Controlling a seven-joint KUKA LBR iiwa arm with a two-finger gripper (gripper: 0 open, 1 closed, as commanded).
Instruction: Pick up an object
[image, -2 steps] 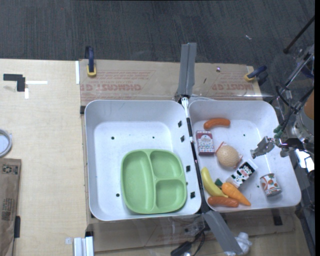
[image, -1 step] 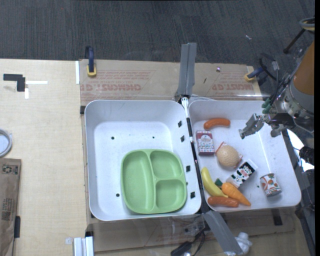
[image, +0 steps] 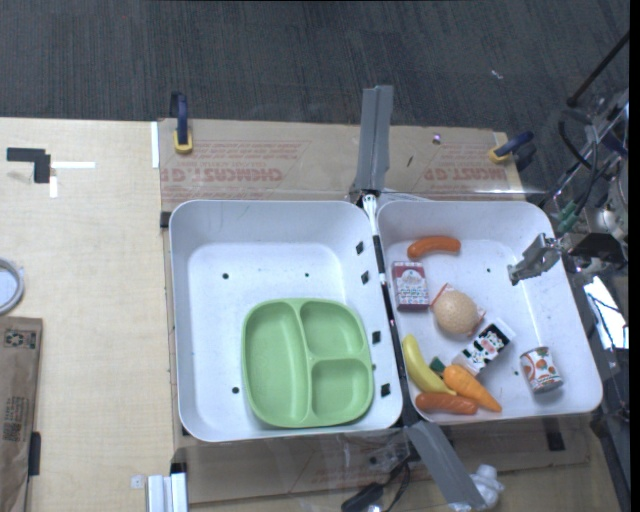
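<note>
The hand (image: 530, 262), grasping nothing and its grip unreadable, hovers at the right bin's (image: 560, 400) right edge in the approach step, needing next to drop onto a target like the can (image: 541, 369) near the bin's front-right corner.

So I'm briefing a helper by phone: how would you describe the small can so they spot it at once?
Start at the right bin, the one full of toy food. Go to its near right corner, where the small can lies alone. It is the only cylinder there, with a metal end and a red and white label, set apart from the black and white carton and the carrot to its left.
</note>
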